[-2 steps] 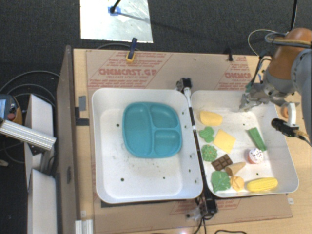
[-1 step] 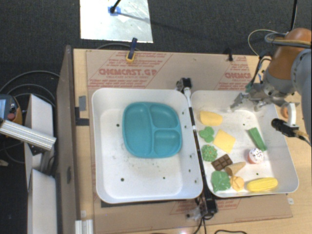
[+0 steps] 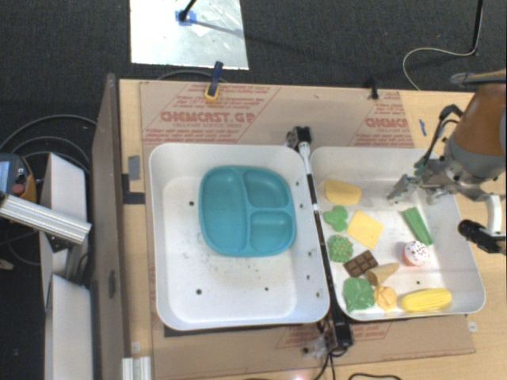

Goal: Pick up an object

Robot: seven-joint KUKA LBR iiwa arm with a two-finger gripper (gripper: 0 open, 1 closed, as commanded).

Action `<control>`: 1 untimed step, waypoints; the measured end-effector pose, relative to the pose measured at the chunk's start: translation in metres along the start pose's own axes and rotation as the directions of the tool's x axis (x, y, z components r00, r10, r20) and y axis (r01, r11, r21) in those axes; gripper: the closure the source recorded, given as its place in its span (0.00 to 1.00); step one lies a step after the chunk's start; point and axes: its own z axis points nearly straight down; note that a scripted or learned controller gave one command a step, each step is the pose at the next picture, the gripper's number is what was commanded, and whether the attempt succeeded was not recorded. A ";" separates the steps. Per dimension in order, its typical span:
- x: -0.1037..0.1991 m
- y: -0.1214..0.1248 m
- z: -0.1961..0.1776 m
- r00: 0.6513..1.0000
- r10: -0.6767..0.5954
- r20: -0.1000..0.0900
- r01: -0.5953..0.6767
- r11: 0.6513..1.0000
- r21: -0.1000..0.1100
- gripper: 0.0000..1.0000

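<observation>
Hand (image 3: 405,187) hovers over right bin (image 3: 467,291), seemingly spread and holding nothing

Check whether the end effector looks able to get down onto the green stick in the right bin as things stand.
Probably yes. The end effector hovers just up-left of the green stick, which lies flat with bare bin floor around it and nothing on top.

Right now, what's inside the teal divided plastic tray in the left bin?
The teal divided tray shows bare compartments, nothing lying in them. What the tray covers of the white left bin cannot be seen.
</observation>
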 end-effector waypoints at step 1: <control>0.004 -0.027 0.002 1.000 -0.002 -0.001 0.002 1.000 0.000 0.00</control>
